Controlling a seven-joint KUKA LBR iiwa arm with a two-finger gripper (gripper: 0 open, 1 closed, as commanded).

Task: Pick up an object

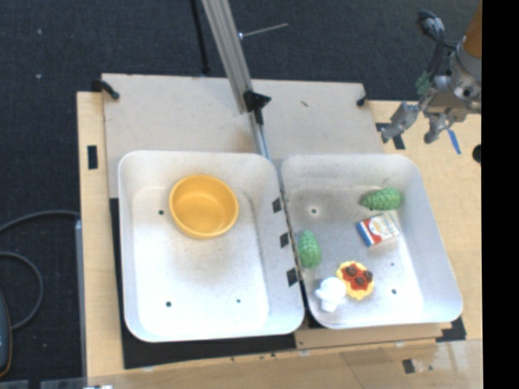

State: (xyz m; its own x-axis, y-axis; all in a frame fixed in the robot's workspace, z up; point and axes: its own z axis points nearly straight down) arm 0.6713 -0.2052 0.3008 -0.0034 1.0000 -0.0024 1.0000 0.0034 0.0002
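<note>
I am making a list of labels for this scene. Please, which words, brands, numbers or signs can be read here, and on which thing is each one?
No text can be read in this view.
Small carton in the right bin: red, white and blue print, too small and blurred to read.
Yellow bowl, two green toys, white toy, yellow and red toy: no markings seen.

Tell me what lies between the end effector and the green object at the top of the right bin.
Nothing visible does. The end effector hangs open above the bench beyond the far rim of the right bin. The green object lies just inside that rim, with bare bin floor between it and the rim.
</note>
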